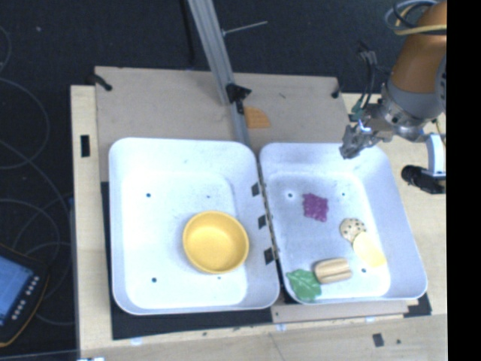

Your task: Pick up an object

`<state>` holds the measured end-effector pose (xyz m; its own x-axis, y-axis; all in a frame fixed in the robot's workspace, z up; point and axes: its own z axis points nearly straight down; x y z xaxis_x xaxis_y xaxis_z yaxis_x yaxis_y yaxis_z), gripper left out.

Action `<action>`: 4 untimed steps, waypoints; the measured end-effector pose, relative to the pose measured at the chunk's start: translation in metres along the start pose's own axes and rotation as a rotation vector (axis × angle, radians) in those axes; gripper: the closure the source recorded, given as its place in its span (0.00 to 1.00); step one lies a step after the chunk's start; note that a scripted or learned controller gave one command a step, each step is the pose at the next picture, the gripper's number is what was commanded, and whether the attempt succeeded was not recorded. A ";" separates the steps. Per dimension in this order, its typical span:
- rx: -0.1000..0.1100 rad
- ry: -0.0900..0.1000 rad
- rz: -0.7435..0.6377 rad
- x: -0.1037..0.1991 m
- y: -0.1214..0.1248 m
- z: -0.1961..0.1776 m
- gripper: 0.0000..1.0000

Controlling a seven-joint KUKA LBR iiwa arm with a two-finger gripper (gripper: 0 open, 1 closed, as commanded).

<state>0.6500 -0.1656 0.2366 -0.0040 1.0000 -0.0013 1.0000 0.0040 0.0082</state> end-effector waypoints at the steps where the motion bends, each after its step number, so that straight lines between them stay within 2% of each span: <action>1: 0.000 0.000 -0.002 -0.001 0.002 -0.055 1.00; 2: 0.007 0.002 -0.003 0.055 -0.009 -0.055 1.00; 4: 0.008 0.000 -0.001 0.149 -0.013 -0.021 1.00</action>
<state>0.6367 -0.0163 0.2577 -0.0046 1.0000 -0.0018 1.0000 0.0046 -0.0002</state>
